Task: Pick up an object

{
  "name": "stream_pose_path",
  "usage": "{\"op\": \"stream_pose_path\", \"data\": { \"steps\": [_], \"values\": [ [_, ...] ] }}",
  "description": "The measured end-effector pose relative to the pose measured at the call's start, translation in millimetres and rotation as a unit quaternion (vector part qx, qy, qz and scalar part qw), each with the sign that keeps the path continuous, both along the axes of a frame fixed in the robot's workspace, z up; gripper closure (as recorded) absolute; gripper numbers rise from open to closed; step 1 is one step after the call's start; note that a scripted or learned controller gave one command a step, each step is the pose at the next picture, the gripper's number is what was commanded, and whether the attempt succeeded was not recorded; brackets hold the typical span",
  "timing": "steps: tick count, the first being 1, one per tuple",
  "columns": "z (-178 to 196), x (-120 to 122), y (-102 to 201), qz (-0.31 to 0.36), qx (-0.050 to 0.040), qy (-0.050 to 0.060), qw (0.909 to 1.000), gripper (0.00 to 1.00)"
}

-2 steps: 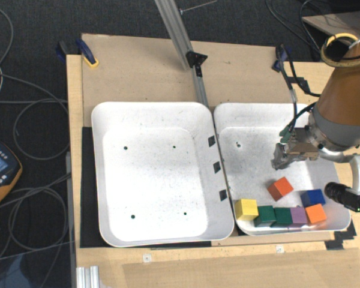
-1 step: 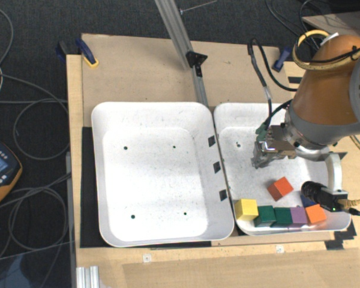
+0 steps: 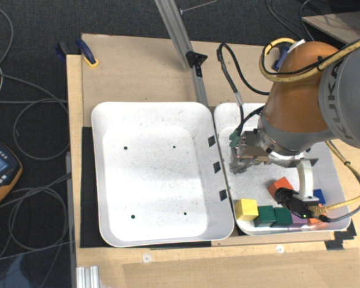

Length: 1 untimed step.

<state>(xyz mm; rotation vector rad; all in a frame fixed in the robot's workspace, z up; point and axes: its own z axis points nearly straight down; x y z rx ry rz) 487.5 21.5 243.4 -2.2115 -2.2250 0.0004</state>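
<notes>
Right now the arm (image 3: 315, 95) leans in from the right over the right-hand bin (image 3: 341, 171), its bulk covering much of that bin's upper half. The gripper (image 3: 243, 155) hangs low near the bin's left wall, over bare white floor, and I cannot tell from this angle how its fingers are set or whether anything sits between them. The things to pick from are huddled along the bin's near edge: a yellow block (image 3: 247, 209), a green block (image 3: 266, 215) just beside it, an orange piece (image 3: 281, 187) a little further back, and some blue and purple bits (image 3: 312, 198) toward the right corner. All of them look to be resting on the bin floor, apart from the gripper. The left bin (image 3: 108, 161) holds nothing I can make out. So, by my reckoning, nothing is picked up yet; choosing, closing on and lifting an object all remain.
</notes>
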Motion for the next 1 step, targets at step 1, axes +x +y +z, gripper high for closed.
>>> {"op": "stream_pose_path", "data": {
  "steps": [1],
  "values": [
    [5.1, 6.4, 52.2, 0.001, -0.0002, -0.002, 1.0000, 1.00]
  ]
}}
